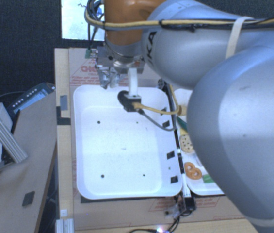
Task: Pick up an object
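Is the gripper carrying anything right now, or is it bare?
Apparently bare. The gripper hangs over the far edge of the left bin, and nothing shows between its fingers; whether they are open or shut cannot be told.

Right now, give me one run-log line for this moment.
gripper: over left bin far edge | grasp: unconfirmed | right bin: pretzel, cracker
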